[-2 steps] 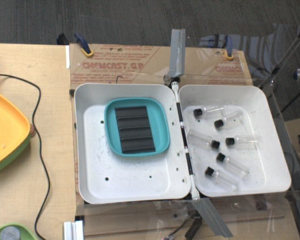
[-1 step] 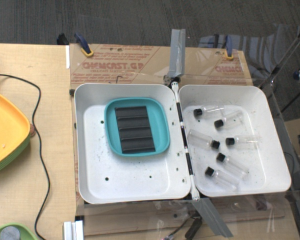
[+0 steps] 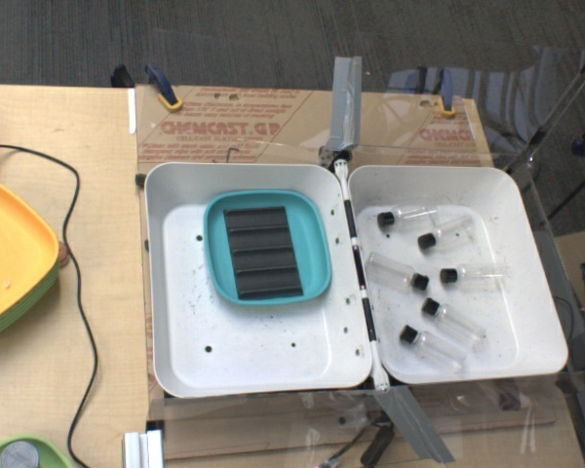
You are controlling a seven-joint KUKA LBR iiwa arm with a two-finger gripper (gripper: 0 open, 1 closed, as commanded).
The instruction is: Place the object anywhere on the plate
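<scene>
Teal plastic marks the plate (image 3: 268, 248), a square dish with rounded corners that is set in the upper middle of the left bin (image 3: 175, 291). A dark grey ribbed block (image 3: 262, 252) with four ridges is laid across the plate's centre. To the plate's right, past the divider where the two bins meet, the right bin (image 3: 526, 261) is seen to hold about six clear tubes with black caps (image 3: 431, 281), scattered flat and pointing different ways; their transparent bodies are hard to make out against the white, so the count is uncertain. Well to the plate's left, stacked yellow and green dishes (image 3: 10, 261) are placed on the wooden worktop (image 3: 88, 144), and a black cable (image 3: 73, 291) is run between them and the left bin. Behind the plate, printed brown cardboard (image 3: 234, 125) is clamped under the bins. The state of the tool cannot be told.
</scene>
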